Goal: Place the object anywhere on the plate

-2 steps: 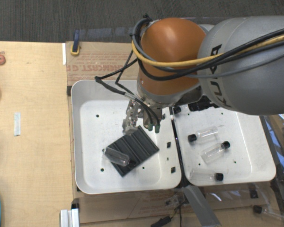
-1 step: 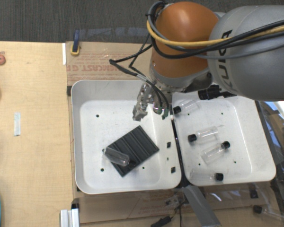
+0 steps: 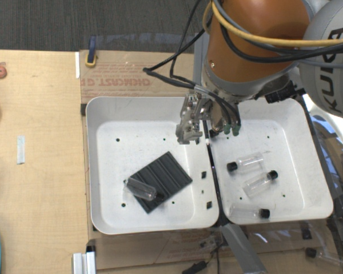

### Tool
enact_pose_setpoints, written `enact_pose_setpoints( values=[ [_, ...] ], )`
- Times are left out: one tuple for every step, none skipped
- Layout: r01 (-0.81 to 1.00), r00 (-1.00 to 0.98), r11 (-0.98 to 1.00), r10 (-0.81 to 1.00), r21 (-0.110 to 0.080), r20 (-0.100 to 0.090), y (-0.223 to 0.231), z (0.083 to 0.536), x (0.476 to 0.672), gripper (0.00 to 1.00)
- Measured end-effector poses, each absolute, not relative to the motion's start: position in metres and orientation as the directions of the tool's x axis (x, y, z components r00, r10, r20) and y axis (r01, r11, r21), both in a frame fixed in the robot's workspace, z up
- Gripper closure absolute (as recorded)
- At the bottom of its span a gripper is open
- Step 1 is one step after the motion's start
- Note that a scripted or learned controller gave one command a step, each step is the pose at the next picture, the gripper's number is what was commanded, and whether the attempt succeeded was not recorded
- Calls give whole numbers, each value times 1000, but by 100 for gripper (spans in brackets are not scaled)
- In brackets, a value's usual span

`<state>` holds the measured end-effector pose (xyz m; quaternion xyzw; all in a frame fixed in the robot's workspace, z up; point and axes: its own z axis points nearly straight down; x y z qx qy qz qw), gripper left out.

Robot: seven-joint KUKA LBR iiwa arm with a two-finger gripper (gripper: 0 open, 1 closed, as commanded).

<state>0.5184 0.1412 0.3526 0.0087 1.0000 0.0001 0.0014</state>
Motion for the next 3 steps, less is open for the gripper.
enact_pose_setpoints(
  values=[
    [-226,-974,974,-226,0,-5,140,430,479,100],
    [-479,-878,878,-479,-1,-4,122,442,489,100],
    [-678,-735,735,-678,-1,-4,145,442,495,100]
  ],
)
